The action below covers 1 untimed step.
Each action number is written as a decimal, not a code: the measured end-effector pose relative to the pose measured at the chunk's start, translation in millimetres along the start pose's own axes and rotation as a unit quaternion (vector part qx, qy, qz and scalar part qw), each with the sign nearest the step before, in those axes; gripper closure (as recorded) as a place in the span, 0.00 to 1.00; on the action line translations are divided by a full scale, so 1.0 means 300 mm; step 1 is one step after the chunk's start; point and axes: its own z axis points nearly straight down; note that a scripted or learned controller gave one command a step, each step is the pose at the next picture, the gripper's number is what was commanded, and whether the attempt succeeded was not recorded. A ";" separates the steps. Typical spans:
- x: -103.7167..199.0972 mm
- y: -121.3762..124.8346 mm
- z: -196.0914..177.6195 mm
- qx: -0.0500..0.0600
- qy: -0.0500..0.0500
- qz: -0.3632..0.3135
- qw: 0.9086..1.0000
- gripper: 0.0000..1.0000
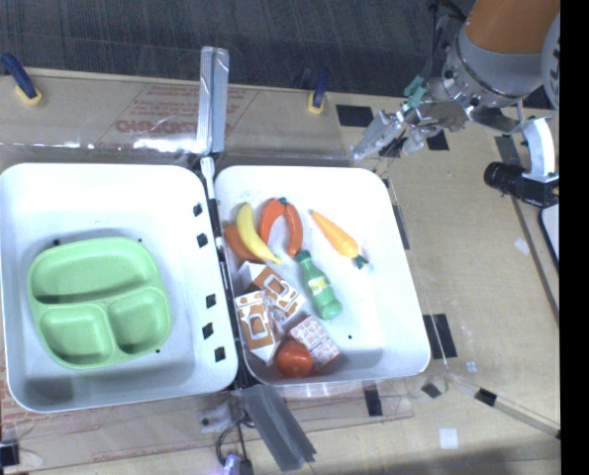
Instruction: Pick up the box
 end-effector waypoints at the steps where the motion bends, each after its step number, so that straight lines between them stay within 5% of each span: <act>1: 0.220 0.106 0.512 0.003 0.001 0.058 0.998 0.00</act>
